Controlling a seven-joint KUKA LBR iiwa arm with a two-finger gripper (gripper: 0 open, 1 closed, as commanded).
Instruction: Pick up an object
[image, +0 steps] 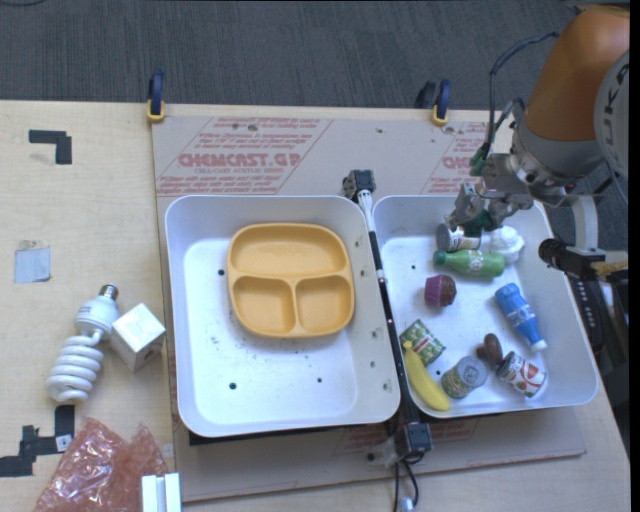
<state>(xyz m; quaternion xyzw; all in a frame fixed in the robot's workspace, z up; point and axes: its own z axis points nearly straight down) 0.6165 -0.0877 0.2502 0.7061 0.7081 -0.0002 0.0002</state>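
My gripper (470, 215) hangs low over the back of the right bin (570, 345), right above a small can (456, 239). The view does not settle whether it touches the can. A green bottle (470, 263) lies on its side just in front of the can, with a white object (508, 240) to its right. Further forward lie a purple item (440, 290), a blue bottle (519, 314), a green packet (424, 343), a banana (426, 381), a round tin (465, 376), a brown object (490, 347) and a red and white can (522, 374).
The left bin (200, 370) holds a yellow divided plate (292, 278). On the bench to the left lie a spiral light bulb (80, 350), a white cube (138, 333) and a pink plastic bag (95, 470). The arm's orange band (585, 65) rises at the upper right.
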